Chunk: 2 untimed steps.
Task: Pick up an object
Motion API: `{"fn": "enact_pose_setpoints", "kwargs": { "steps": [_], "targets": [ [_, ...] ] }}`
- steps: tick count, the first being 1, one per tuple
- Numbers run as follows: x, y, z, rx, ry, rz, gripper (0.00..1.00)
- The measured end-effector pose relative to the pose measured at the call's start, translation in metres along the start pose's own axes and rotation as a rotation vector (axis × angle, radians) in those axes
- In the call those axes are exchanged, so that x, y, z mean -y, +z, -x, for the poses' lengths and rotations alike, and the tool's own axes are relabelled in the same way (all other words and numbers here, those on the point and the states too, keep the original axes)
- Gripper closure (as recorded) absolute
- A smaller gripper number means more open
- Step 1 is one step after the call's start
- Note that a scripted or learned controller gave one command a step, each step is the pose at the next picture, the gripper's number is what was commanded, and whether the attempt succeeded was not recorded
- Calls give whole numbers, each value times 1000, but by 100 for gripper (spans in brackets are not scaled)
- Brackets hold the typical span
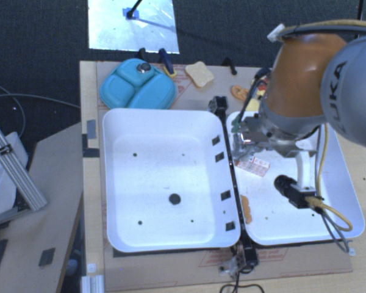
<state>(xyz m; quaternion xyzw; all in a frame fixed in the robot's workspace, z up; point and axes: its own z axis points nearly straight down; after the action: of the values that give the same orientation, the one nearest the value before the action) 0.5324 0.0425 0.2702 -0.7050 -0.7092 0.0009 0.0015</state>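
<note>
Robotics lab: KUKA arm [329,84] over two white bins [165,182], aluminium framing [12,163], loose cables [329,218], dark carpet.

A single fixed camera sits above the bench [91,163] and looks down at a slant, taking in both white bins: the left bin [119,163] and the right bin [348,194]. The arm [317,84] enters from the right and looms large, close to the lens.
</note>
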Motion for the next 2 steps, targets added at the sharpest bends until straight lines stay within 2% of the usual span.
{"fn": "enact_pose_setpoints", "kwargs": {
  "steps": [1,2],
  "targets": [
    [44,-82,26,0,7,11,100],
    [25,-113,-9,0,0,9,100]
  ]
}}
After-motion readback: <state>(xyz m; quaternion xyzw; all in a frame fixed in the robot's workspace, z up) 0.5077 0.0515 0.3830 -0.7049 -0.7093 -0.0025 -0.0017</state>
